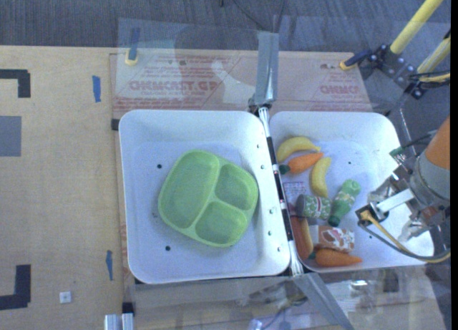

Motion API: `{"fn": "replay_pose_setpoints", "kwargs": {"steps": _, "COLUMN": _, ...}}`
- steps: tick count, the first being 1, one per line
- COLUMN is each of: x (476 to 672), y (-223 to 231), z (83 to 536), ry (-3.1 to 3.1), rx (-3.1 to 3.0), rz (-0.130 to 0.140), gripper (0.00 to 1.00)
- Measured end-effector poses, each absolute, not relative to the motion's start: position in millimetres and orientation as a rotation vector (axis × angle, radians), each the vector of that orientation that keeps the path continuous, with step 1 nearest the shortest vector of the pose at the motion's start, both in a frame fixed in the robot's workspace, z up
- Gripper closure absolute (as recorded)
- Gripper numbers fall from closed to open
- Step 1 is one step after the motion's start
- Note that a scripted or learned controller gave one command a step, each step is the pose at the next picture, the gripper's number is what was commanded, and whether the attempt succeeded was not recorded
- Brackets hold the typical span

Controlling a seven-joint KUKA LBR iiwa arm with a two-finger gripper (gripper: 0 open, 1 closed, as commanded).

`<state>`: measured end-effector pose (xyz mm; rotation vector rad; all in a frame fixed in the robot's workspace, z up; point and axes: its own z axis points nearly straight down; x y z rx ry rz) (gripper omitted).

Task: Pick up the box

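Two shallow white bins sit side by side on the tabletop (57,178). The jaws (390,210) hang over the right bin (372,132), near its right wall, at the end of the grey arm (438,171) with its orange band. Whether the jaws are released or clenched cannot be told; nothing shows between them.

Nearest the camera, to the left of the jaws and lower in the view, one carrot (336,258) lies along the bin's front edge. Just above it rests the box (336,238), a small red-and-white carton, lying flat, apart from the jaws and untouched. A second, reddish-orange carrot-like piece (303,235) lies just left of the box against the divider.

Further back, still left of the jaws, one green bottle (344,201) lies tilted, and beside it one small can (310,206) with a dark patterned label. Beyond these lie two bananas: one (321,176) standing lengthwise, one (295,147) curved at the far side. A third carrot (300,163) lies between them.

Well left of the jaws, the left bin (143,135) holds one green divided plate (207,197) with three compartments.
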<state>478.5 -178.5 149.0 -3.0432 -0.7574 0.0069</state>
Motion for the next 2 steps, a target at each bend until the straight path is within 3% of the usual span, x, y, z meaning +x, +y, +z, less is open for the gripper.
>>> {"fn": "replay_pose_setpoints", "kwargs": {"steps": 1, "x": 597.6, "y": -221, "z": 280, "ry": -0.324, "rx": -3.124, "rz": 0.003, "gripper": 0.00}}
{"fn": "replay_pose_setpoints", "kwargs": {"steps": 2, "x": 549.4, "y": -184, "z": 87, "ry": -0.388, "rx": -3.117, "rz": -0.007, "gripper": 0.00}}
